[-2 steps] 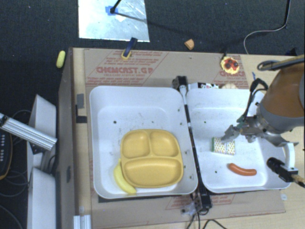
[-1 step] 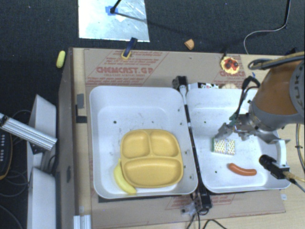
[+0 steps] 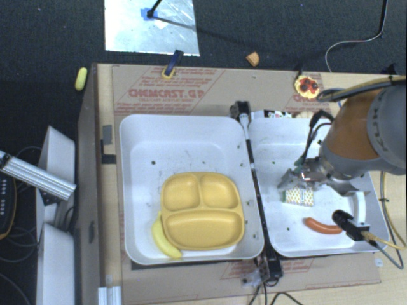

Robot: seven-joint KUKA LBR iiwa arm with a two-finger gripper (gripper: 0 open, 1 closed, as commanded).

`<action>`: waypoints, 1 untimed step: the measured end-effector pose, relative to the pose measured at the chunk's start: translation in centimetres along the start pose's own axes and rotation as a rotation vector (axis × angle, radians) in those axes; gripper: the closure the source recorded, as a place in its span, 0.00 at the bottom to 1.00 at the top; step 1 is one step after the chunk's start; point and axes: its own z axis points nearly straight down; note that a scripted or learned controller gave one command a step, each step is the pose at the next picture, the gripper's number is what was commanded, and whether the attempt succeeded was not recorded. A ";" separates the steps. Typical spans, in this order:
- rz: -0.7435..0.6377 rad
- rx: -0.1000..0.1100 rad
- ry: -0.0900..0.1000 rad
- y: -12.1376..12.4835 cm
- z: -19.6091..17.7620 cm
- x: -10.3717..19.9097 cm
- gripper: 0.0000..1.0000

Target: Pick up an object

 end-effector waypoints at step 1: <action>0.000 -0.011 -0.002 -0.3 2.5 -1.2 0.00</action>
